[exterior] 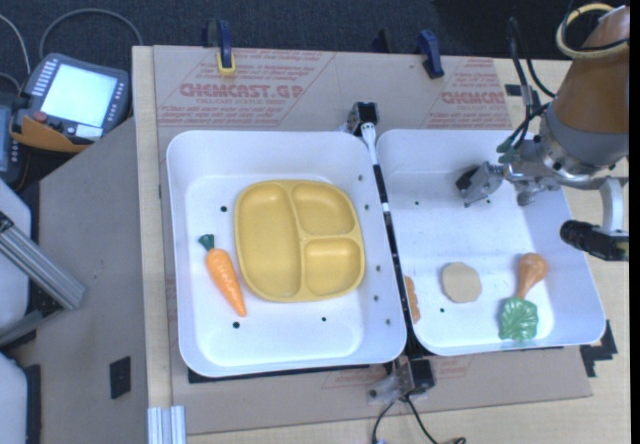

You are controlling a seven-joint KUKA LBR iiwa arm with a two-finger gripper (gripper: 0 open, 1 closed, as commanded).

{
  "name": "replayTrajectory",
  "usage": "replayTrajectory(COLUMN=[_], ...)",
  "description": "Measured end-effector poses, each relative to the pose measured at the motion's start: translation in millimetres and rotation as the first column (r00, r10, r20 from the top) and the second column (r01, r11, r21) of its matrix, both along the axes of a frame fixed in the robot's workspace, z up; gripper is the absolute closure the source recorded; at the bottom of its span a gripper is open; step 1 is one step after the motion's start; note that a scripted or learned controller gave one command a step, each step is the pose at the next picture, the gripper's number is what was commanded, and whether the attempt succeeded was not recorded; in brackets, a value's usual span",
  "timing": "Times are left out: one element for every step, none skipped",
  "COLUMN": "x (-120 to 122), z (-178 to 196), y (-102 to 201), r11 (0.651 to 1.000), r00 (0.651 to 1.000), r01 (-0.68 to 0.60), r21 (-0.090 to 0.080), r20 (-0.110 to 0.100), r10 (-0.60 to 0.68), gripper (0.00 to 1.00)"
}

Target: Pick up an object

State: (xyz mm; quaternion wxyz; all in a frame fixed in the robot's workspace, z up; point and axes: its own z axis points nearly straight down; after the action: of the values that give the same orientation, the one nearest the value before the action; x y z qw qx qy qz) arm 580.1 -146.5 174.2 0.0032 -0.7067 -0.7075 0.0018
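My gripper (503, 188) hangs over the back part of the right bin (430, 167), under the grey and orange arm. Its fingers stand open with nothing between them. In the front half of that bin lie a round tan cookie (461, 282), an orange drumstick-shaped piece (530, 272) and a green leafy piece (519, 320). All three lie well in front of the gripper and apart from it. A small orange piece (411, 298) lies against the bin's left wall.
The left bin (190, 232) holds a yellow divided plate (298, 238) and, left of it, an orange carrot (224, 278) with a green top. A black bar (378, 194) runs between the two bins. A tablet (75, 97) sits off the bench at far left.
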Motion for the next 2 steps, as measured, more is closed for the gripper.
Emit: replayTrajectory(x=[-3.5,-0.9], z=[-64.2,-49.2], y=[2.0,0.9], r11=[1.0,1.0], r00=[1.0,1.0], r01=[0.002,0.003], r21=[0.001,-0.003], r20=[-0.002,0.008], r10=[-0.002,-0.003], gripper=[0.0,1.0])
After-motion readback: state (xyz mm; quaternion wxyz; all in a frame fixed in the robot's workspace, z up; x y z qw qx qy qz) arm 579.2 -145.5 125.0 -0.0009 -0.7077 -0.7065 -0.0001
